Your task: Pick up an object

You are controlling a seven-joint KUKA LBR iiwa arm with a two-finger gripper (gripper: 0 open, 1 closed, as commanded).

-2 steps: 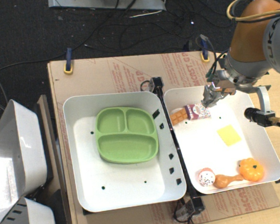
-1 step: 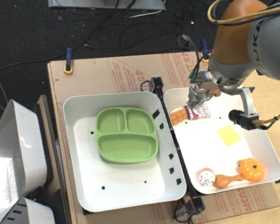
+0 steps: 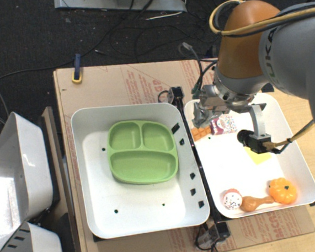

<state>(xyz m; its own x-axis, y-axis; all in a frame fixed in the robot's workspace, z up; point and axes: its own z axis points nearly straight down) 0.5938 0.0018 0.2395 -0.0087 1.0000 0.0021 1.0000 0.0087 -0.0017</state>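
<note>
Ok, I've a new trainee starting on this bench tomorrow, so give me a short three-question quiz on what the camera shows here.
1. True or false: the green plate lies in the left bin.
2. How many compartments does the plate have: A two, B three, C five?
3. Fill in: the orange pumpkin sits in the right bin's near ____ corner.

Key: 1 true. 2 B. 3 right; beside it lie an orange gourd and a speckled white ball. The gripper is at that bin's far left corner, over a small orange piece.
</note>
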